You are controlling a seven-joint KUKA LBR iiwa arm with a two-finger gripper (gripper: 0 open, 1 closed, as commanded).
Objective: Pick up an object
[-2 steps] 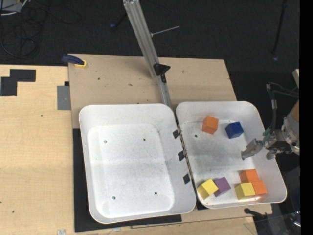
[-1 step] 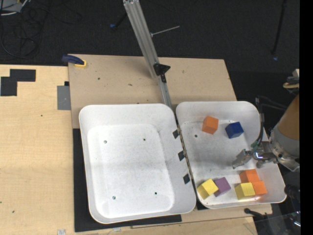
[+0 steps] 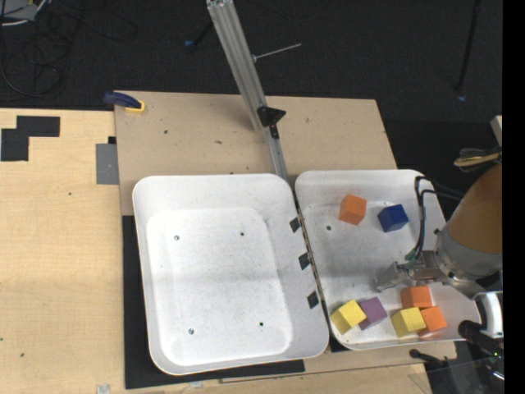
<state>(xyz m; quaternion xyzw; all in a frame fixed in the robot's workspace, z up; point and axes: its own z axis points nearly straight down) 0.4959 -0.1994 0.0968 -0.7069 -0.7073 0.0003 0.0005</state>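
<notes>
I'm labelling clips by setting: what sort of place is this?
Likely a robotics lab test bench: two shallow white bins side by side, small coloured blocks as practice items, and cables trailing across the dark floor behind.

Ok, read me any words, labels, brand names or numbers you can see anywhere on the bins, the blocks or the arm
None: no readable text shows on the right bin, the left bin, the blocks such as the blue block, or the arm.
</notes>
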